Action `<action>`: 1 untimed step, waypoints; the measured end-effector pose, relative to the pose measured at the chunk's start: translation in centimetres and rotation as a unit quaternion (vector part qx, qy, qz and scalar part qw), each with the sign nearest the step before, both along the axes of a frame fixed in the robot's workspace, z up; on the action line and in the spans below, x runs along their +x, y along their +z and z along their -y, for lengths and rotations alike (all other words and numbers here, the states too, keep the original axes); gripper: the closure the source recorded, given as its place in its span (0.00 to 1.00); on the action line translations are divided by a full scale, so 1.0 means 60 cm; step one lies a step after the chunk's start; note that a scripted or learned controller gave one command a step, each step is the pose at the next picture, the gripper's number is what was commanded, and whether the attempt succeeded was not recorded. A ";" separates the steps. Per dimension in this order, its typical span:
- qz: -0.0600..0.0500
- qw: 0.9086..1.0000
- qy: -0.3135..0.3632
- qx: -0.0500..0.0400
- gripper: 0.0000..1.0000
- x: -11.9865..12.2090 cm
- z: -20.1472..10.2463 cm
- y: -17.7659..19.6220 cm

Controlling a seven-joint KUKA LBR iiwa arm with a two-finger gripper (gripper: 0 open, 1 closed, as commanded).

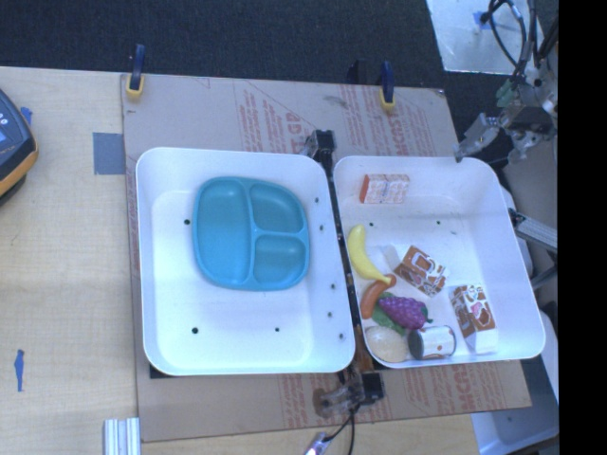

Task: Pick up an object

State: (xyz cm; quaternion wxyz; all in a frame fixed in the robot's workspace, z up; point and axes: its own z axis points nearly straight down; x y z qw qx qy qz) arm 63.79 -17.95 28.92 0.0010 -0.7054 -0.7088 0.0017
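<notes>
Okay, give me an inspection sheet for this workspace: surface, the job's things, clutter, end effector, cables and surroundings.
Surface: wooden bench with a cardboard sheet clamped under two white bins.
Job's things: right bin holds a banana, purple grapes, a carrot, an orange-white box, two brown snack packs, a small can and a pale round piece.
Clutter: left bin holds a blue divided plate; grey tape patch on the bench.
End effector: above the right bin's far right corner, holding nothing visible.
Cables: black cables at top right; wires at the near edge.
Surroundings: dark floor; a device at left.
</notes>
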 end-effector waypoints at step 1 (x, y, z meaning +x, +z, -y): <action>0.000 1.000 0.001 0.000 0.00 -0.020 -0.132 -0.330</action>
